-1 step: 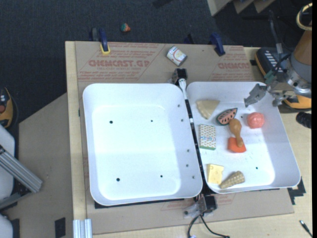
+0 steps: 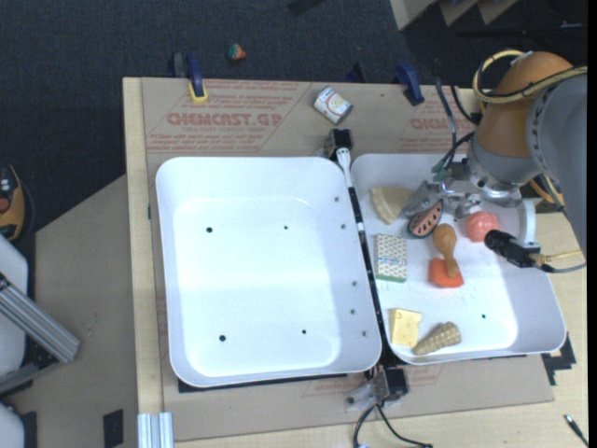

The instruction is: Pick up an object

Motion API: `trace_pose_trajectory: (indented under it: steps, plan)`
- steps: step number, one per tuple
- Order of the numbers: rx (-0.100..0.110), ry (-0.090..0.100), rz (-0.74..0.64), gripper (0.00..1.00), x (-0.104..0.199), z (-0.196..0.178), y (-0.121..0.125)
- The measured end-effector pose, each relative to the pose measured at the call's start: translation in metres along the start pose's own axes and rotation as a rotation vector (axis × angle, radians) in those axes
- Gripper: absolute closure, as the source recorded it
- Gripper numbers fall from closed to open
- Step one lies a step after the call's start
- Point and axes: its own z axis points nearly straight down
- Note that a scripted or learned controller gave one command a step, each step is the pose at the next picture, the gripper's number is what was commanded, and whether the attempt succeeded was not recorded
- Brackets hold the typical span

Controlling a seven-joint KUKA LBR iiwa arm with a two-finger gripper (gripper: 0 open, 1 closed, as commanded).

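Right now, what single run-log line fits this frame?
arm: over right bin | claw: low at bin's far end, beside dark oval toy | grasp: cannot tell | left bin: untouched

We see two bins side by side on the desk [image 2: 252,124]: the left bin [image 2: 187,250] and the right bin [image 2: 522,315], their inner rims touching. In the right bin, a wedge [image 2: 385,203] lies at the back left, a flat packet [image 2: 391,257] in front of it, then a square block [image 2: 405,327] with a cone [image 2: 438,338] just beside it at the front. Behind the bins a small box [image 2: 332,105] rests on the desk.
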Motion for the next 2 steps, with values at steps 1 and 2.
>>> trace_pose_trajectory:
  steps: [1,2]
  plan:
    - [-0.003,-0.003,0.002,1.00,-0.002,-0.015,-0.001]
    - [-0.020,0.001,-0.010,1.00,0.125,-0.186,0.011]
